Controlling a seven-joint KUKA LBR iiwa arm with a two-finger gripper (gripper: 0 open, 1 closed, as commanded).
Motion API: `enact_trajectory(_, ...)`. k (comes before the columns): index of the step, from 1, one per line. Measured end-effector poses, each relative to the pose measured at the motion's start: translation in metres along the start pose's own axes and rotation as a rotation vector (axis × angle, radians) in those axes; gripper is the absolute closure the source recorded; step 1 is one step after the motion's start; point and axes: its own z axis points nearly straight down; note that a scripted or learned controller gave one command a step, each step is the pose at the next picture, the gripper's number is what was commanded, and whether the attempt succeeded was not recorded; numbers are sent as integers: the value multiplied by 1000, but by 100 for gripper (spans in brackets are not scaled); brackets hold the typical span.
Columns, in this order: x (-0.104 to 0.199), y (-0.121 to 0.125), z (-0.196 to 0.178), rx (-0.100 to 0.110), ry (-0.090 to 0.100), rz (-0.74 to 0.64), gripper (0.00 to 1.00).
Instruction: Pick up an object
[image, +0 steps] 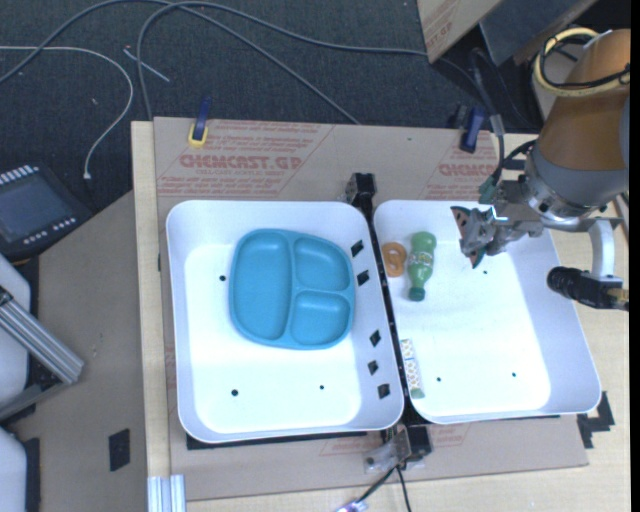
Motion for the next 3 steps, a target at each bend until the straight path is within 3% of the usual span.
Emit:
enact_trajectory(1, 55, -6, 14, 10, 3, -3, 100)
enact_trajectory(3, 145, -22, 14, 10, 3, -3, 100)
